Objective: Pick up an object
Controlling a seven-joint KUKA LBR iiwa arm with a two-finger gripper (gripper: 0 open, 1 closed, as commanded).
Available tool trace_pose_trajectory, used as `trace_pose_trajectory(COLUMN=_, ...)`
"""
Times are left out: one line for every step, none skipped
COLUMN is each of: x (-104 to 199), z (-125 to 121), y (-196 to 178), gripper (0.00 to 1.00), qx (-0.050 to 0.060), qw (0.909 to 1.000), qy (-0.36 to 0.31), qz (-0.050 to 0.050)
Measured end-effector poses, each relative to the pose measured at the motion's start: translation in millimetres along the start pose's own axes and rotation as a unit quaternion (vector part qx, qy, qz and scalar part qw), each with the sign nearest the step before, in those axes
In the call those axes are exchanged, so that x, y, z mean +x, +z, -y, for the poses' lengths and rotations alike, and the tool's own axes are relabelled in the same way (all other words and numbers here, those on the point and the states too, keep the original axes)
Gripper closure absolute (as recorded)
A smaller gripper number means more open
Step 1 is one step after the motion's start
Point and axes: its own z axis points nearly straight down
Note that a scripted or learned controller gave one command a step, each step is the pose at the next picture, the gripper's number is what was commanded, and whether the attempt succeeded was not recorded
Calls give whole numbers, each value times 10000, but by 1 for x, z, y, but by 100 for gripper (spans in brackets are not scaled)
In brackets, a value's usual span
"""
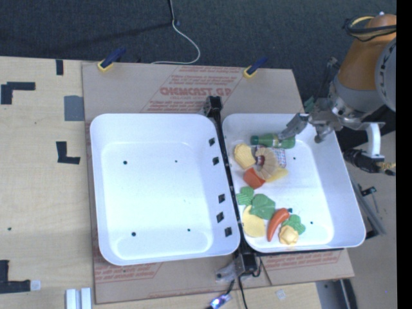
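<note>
A: Start with the big things. What's around the pincer (288, 132)?

B: The table (38, 192) runs well off to its left. On it lies a brown cardboard sheet (187, 92), and the red print on that reads "CHEMCAST GP", upside down from this camera. Two white bins sit on the sheet: the left bin (154, 185) is far to the pincer's left, and the right bin (322, 192) lies directly under it.

A: And the pincer itself?

B: It hangs low over the bin's far end. Whether it is wide or narrow I cannot tell; too small and slanted.

A: What is it likely going for?

B: The green bottle (269, 140), lying on its side just beside the tip, apparently touching or nearly so. It isn't held. I'd judge it light, stiff plastic, smooth and round, so it may roll or slip. Best taken across the body, not the neck.

A: Other things?

B: Just below and left of the pincer, a clear packet (267, 159) with a label I can't read, a yellow piece (243, 155) and a red piece (253, 178). Further below, green leaves (261, 206) and a red pepper (277, 222). They look like light toy food.
</note>
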Motion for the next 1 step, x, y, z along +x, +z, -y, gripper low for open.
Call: trace_pose_trajectory(x=65, z=-43, y=64, gripper=0, qx=-5, qw=10000, qy=-29, qz=-1)
